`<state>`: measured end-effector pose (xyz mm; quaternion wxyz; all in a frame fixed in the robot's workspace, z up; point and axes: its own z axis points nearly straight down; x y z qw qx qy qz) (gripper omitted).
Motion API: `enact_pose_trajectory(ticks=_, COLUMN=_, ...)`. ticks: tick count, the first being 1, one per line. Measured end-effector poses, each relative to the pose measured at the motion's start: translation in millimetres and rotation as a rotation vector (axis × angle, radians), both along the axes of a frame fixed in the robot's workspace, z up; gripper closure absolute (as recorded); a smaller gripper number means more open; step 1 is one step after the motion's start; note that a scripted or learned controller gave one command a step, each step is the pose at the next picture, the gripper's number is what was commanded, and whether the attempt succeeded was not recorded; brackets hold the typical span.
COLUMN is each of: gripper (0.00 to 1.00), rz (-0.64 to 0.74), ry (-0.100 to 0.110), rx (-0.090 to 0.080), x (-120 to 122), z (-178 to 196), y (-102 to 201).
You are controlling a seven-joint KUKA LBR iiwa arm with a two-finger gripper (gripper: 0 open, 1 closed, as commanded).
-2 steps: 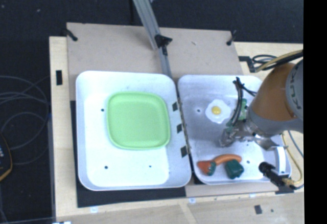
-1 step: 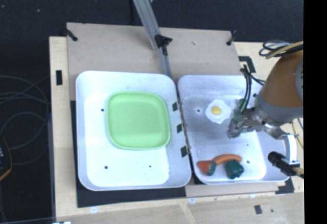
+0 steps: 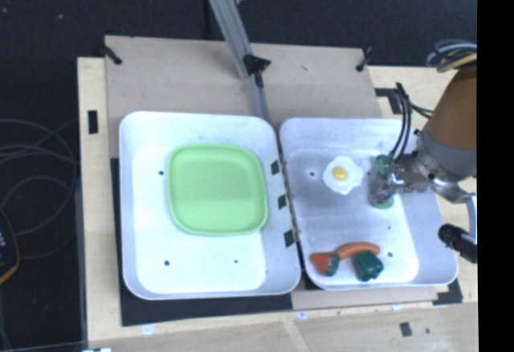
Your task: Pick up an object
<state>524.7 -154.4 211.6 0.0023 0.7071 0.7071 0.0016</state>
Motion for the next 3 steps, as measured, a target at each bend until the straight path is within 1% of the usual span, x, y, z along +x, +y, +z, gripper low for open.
enact_pose_trajectory(ticks=1, gripper=1.0, rz=0.004, ry=0.005, rx=0.002, x=20.9, z=-4.9, y=52.8)
enact_pose_trajectory(ticks=2, gripper=1.0, rz=0.004, ry=0.005, rx=0.002, x=36.1, z=-9.2, y=101.9)
enact_pose_trajectory(ticks=3, gripper=1.0, rz=0.004, ry=0.004, rx=0.002, x=44.2, z=1.6, y=149.4)
